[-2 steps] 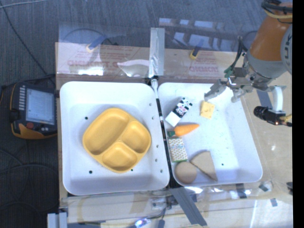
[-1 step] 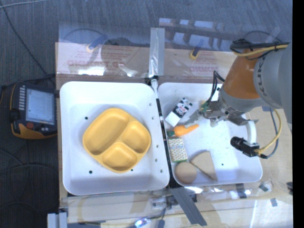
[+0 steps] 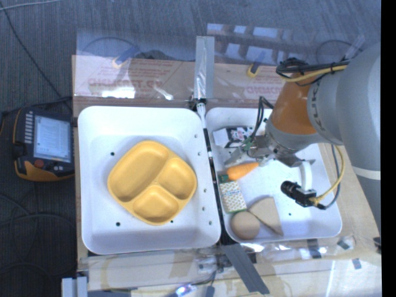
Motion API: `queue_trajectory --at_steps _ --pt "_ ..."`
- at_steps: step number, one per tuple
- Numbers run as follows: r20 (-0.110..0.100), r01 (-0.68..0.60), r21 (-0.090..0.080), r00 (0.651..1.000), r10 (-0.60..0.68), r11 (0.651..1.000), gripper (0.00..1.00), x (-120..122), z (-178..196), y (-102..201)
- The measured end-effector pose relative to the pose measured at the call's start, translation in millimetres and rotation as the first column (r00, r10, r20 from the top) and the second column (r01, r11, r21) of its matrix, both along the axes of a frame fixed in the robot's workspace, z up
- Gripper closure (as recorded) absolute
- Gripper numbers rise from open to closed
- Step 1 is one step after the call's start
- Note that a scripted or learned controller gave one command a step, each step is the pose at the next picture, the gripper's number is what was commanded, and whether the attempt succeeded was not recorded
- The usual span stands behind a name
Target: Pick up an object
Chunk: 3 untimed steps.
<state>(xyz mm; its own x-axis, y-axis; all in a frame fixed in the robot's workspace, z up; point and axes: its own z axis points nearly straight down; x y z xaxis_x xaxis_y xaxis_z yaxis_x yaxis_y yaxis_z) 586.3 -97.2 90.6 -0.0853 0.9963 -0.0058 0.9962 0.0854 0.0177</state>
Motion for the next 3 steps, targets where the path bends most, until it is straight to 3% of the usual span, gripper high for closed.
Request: queue_trajectory --at_steps 1,2,3 --pt "-0.020 0.247 0.002 0.969 -0.247 0.969 0.00 -20 37 -55" --pt "0.029 0.043 -0.012 0.999 -0.043 0.999 0.00 -24 15 -20" --pt "-0.020 0.299 0.000 0.954 -0.299 0.954 0.00 -30 55 -104"
